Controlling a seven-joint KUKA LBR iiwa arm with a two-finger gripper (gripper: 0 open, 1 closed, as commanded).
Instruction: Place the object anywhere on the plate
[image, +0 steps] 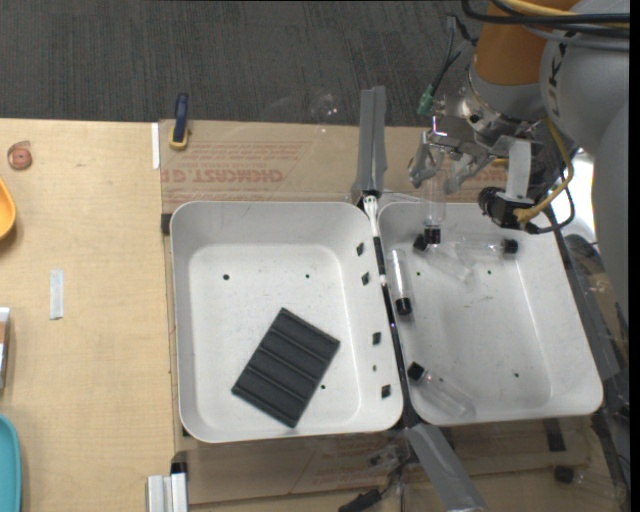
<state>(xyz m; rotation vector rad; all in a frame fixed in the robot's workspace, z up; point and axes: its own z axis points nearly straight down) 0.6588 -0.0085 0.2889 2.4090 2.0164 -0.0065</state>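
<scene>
gripper (433, 222): clear fingers hang over right bin (560, 400), open or closed I can't tell | plate (286, 366): dark ribbed slab, left bin (190, 300), well down-left of gripper | object: unclear which clear item nearby | advice: confirm grasp first, then cross divider high

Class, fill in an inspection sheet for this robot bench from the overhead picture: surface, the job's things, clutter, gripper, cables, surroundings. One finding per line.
Surface: two shallow white bins, left bin and right bin, on brown cardboard.
Job's things: dark ribbed plate lying tilted in the left bin; clear tubes with black caps in the right bin.
Clutter: blue-and-yellow clamp at the cardboard's far edge.
Gripper: gripper above the right bin's far edge, with a clear tube hanging just below it; a grasp cannot be confirmed.
Cables: yellow and black wires beside the wrist.
Surroundings: wooden tabletop at left.
</scene>
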